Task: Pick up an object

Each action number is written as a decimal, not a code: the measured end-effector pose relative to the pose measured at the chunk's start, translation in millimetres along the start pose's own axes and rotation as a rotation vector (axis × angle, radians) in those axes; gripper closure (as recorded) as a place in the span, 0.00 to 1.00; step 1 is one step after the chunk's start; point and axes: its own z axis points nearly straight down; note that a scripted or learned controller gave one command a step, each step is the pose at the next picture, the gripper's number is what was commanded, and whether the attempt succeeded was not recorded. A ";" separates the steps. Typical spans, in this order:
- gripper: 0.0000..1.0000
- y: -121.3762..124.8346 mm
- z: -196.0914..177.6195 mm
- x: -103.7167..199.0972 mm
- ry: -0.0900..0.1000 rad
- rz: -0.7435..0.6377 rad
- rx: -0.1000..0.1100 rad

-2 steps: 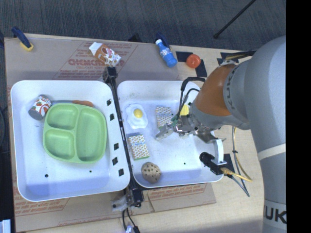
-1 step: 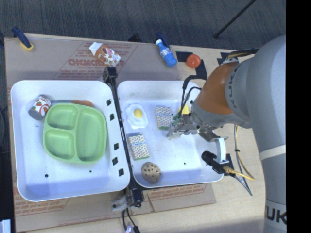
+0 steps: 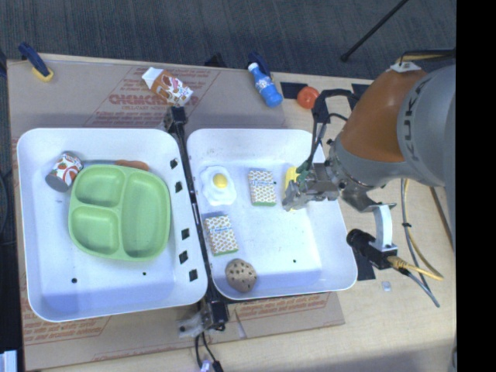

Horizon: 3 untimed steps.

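the grey arm with the orange band reaches in over the right shallow white bin [image 3: 325, 273], and its two-finger gripper [image 3: 294, 196] sits low at that bin's far right side; i cannot tell its state from here. a small yellow object [image 3: 291, 176] lies just beside the gripper. further into the same bin are a green-patterned white packet [image 3: 263, 187], a toy fried egg [image 3: 218, 183], a second patterned packet [image 3: 221, 234] and a brown speckled cookie [image 3: 241, 274].
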 end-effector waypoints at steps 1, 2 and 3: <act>1.00 27.4 12.3 33.2 0.000 -0.001 0.002; 0.00 27.3 12.2 32.8 0.000 0.000 0.002; 0.00 -18.2 28.7 144.2 0.001 -0.003 0.006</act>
